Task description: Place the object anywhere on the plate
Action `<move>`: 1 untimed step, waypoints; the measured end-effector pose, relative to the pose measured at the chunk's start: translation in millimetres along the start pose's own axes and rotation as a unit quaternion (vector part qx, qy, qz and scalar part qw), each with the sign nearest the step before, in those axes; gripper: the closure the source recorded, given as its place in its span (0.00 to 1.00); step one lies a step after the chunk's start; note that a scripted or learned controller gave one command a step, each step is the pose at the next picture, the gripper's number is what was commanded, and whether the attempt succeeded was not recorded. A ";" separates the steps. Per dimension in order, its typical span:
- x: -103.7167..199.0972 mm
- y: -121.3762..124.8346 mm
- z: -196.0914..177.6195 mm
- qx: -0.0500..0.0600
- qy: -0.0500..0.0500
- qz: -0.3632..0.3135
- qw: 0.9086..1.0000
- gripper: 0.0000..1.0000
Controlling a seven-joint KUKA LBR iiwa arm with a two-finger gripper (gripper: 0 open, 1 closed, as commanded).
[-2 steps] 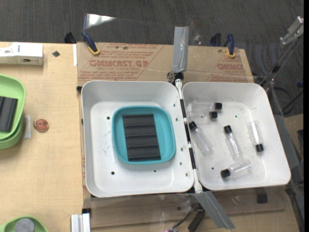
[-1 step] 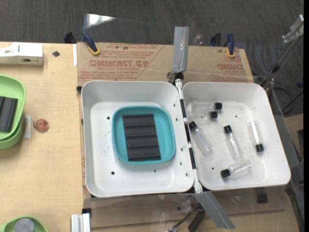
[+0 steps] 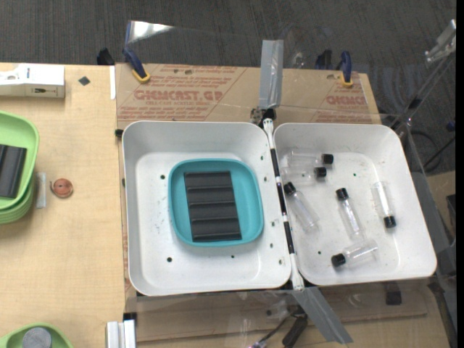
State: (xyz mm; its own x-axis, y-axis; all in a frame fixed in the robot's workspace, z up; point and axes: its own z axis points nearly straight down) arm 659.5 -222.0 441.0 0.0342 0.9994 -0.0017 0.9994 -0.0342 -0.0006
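Note:
A teal plate (image 3: pixel 250 198) with a dark ribbed insert (image 3: pixel 212 206) lies in the middle of the left white bin (image 3: pixel 145 216). The right white bin (image 3: pixel 406 194) holds several clear plastic tubes with black caps: one near its left wall (image 3: pixel 299 204), one in the middle (image 3: pixel 348 212), one at the right (image 3: pixel 383 206), one near the front (image 3: pixel 354 254), and a pair at the back (image 3: pixel 308 165).
A cardboard sheet (image 3: pixel 217 93) with clamps lies behind the bins. To the left, the wooden bench (image 3: pixel 72 267) bears a green tray (image 3: pixel 18 169), a small round copper-coloured piece (image 3: pixel 62 188) and a white box (image 3: pixel 32 82).

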 end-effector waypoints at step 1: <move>0.2 -0.3 -0.1 0.000 0.000 0.039 0.999 0.00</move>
State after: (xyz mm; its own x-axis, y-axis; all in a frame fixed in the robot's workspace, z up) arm 659.2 -221.8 441.1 0.1119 0.9937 -0.0014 0.9937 -0.1119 -0.0003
